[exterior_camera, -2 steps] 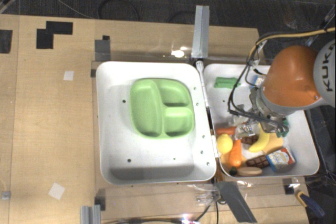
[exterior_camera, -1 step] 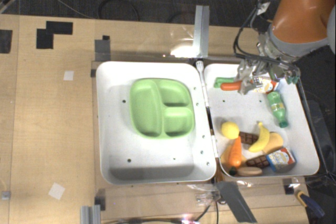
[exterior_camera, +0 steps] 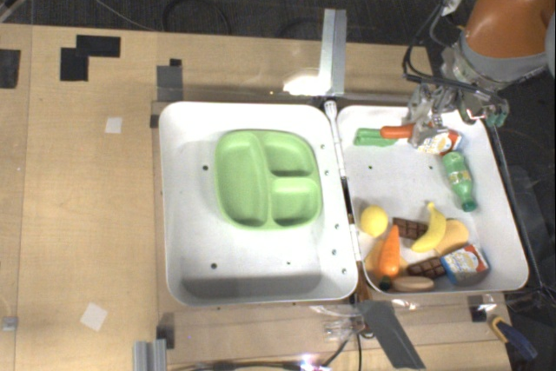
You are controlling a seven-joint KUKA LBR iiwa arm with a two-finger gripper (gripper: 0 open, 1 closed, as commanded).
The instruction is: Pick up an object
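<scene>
Two white bins before me: I see the gripper low at the right bin's far edge, over a small carton beside the toy carrot, finger state indiscernible.

A small white carton with orange print lies tilted near the right bin's back edge.

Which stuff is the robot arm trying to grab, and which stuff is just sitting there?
For the job:
gripper
toy carrot
green bottle
banana
lemon
right bin

Just sitting there:
green divided plate
left bin
</scene>
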